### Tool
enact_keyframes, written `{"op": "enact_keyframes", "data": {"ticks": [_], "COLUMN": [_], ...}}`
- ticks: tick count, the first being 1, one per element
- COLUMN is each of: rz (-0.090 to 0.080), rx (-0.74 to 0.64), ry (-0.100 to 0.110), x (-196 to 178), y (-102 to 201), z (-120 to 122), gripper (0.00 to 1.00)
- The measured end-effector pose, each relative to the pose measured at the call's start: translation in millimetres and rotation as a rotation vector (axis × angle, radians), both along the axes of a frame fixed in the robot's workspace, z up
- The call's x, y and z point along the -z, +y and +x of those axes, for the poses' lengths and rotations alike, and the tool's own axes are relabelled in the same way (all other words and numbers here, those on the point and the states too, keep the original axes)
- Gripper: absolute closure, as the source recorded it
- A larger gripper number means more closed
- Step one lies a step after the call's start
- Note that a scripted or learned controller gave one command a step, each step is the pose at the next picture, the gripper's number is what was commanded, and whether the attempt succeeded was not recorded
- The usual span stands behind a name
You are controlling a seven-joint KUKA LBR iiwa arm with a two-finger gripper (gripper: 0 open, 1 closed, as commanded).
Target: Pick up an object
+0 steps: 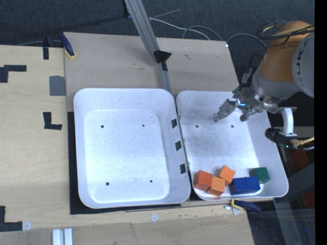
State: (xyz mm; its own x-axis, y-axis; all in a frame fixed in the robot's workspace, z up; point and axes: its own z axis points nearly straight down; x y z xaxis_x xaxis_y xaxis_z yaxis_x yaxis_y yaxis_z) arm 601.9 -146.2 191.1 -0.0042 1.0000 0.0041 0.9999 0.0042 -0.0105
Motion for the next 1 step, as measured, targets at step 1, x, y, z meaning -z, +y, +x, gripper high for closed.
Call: {"op": "enact_keyframes", "data": {"ticks": [1], "rz": [-0.004], "rx": [0.002], "ry": [-0.009], "x": [-14.2], "y": [-3.3], "z": [2.5], "gripper": [1.0]}}
